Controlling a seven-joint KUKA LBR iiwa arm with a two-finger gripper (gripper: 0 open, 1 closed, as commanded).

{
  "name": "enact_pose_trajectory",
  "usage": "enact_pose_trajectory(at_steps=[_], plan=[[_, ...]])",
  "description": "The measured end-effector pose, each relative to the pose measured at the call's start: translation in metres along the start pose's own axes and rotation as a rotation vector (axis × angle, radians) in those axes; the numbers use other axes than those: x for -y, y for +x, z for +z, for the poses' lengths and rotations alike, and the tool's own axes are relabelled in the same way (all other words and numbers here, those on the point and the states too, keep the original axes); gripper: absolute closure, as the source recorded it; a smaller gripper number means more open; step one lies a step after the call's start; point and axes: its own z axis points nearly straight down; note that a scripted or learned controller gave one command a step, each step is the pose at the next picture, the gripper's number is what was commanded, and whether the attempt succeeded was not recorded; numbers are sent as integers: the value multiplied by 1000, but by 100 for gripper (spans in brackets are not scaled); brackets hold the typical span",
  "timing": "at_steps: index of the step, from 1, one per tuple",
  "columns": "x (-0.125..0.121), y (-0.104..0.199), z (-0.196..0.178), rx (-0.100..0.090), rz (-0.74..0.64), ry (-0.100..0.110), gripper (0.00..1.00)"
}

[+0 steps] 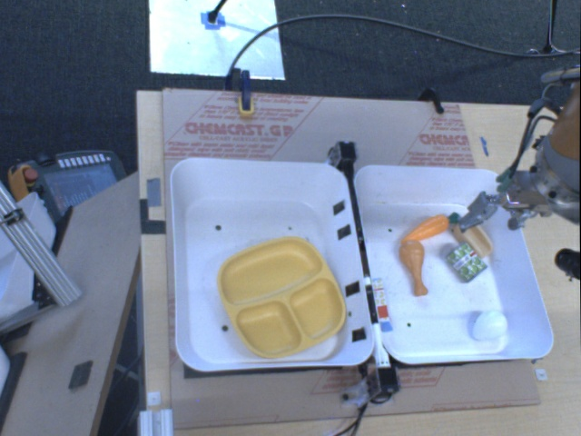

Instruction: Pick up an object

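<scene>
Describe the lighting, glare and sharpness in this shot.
Camera view: even overhead light, soft shadows; the white egg nearly washes out against the right bin; the foil sheet on the floor glares bright; the gripper looks slightly blurred; the yellow tray is sharp.

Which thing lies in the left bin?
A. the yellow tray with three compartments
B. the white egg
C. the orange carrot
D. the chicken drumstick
A: the yellow tray lies alone in the left bin, while the carrot, the drumstick and the egg lie in the right bin.
</scene>
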Motion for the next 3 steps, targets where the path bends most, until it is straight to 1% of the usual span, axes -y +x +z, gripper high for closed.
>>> enact_pose_trajectory(at_steps=[1,2,3], plan=[[-2,0,-5,2,-3,-10,0],[2,1,57,0,-1,-5,0],[4,2,119,1,-1,-6,0]])
